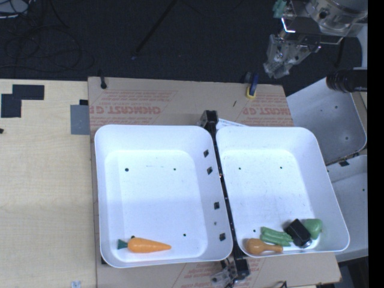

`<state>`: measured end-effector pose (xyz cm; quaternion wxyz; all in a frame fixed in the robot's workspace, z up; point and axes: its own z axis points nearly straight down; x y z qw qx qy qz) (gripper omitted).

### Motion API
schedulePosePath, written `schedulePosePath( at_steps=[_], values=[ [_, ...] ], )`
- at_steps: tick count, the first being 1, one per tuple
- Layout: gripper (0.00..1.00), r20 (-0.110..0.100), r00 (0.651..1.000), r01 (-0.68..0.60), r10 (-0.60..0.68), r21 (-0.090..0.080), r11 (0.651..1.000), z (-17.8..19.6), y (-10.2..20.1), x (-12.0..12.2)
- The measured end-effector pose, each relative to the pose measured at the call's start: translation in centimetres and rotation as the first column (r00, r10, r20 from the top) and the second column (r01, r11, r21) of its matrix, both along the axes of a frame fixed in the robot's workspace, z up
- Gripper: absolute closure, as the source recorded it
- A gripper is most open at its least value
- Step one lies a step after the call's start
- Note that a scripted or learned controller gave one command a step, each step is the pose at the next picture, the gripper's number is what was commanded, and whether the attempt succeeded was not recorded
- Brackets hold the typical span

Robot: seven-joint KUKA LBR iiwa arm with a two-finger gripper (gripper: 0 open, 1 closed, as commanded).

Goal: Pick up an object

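Approach step, nothing grasped. Gripper (pixel 281 57) high above right bin (pixel 321 161), jaws' state impossible to tell. Next: descend toward black block (pixel 297 232) or carrot (pixel 148 245).

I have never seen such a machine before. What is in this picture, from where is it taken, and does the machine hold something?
The picture comes from one camera fixed above a bench, looking down at a slant. At the top right you see the end of a robot arm, and below it its grasping part, the tool. It hangs over the dark area behind the bench, away from the bins, and I see nothing between its fingers.

On the bench stand two shallow white bins side by side. The left bin has a toy carrot near its front edge. The right bin has a small pile in its front corner: a tan pear-shaped toy, a green bean-like toy, a black block and a green piece.
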<state>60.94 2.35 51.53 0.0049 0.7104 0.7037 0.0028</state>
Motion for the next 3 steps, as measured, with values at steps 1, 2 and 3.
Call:
schedulePosePath(
  at_steps=[1, 2, 3],
  values=[
    [1.00, -0.032, 0.999, -0.008, 0.008, 0.002, 1.000, -16.8, 2.4, -2.5],
    [1.00, -0.004, 1.000, -0.005, 0.005, 0.003, 1.000, -6.8, -0.4, -7.9],
    [1.00, -0.029, 1.000, -0.008, 0.008, 0.002, 1.000, -19.8, -0.7, -10.6]
  ],
)
